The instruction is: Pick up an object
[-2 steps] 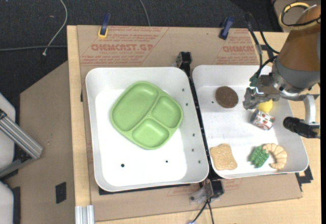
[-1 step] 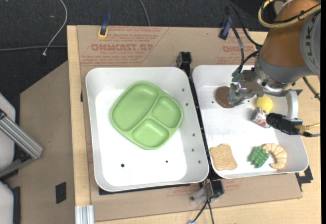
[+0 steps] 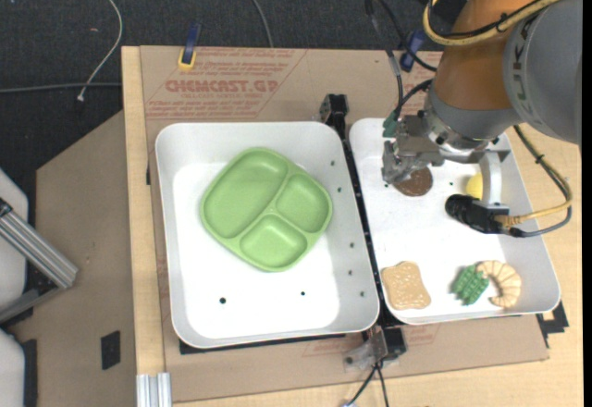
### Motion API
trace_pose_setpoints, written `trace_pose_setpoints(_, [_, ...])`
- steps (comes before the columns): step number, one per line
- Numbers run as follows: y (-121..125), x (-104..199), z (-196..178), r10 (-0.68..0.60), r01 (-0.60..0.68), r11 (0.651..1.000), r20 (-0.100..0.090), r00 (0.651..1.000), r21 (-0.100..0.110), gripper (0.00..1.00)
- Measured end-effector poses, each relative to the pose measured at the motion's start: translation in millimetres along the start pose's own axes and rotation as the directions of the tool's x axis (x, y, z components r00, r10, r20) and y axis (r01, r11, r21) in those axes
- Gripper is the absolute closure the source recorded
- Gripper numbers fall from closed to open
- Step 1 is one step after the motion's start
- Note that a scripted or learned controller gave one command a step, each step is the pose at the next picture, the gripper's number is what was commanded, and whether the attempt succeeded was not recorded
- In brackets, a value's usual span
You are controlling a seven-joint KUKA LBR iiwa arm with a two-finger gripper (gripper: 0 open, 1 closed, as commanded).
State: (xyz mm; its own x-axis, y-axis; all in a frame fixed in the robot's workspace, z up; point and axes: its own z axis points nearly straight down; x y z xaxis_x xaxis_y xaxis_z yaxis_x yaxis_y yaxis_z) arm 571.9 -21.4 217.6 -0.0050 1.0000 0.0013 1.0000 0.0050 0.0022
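In the right bin [image 3: 435, 239], the gripper [image 3: 405, 170] sits low over a brown round object [image 3: 417, 184]. Whether it is open or closed cannot be told. Nothing looks lifted yet (toast [image 3: 404, 285] and croissant [image 3: 504, 282] lie nearer the front).

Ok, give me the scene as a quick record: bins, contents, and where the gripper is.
left bin: holds a green divided plate with three compartments
right bin: brown round piece, yellow piece, toast slice, green leafy toy, croissant
gripper: at the right bin's far end, just above the brown round piece; no grasp visible
yellow piece: partly hidden by the arm
near-edge row: toast slice apart; green leafy toy and croissant touching
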Motion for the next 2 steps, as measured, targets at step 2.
trace_pose_setpoints(2, [5.6, 102.0, -1.6, 0.002, -0.002, 1.000, 0.001, 1.000, 0.002, 1.00])
